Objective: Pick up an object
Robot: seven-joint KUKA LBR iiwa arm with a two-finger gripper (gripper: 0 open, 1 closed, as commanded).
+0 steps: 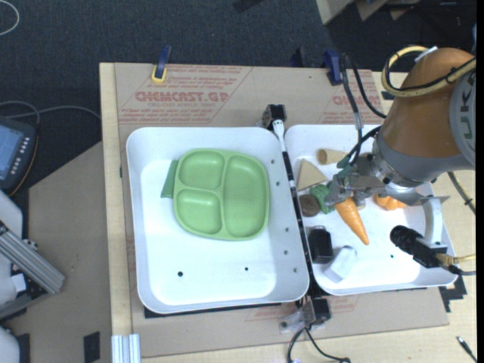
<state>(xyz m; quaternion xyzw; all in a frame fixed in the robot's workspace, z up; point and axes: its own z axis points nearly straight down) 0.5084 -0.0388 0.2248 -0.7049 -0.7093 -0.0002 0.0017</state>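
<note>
left bin (151, 271): open rim floor (green plate (221, 193) mid) | right bin (378, 278): crowded

Fixed overhead cam, slanted down, mid-range, both bins (144, 203) in frame

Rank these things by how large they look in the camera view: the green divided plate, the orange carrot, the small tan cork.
1. green divided plate, by far the largest, in the left bin.
2. orange carrot, in the right bin.
3. small tan cork, smallest, near the right bin's far edge.
</note>
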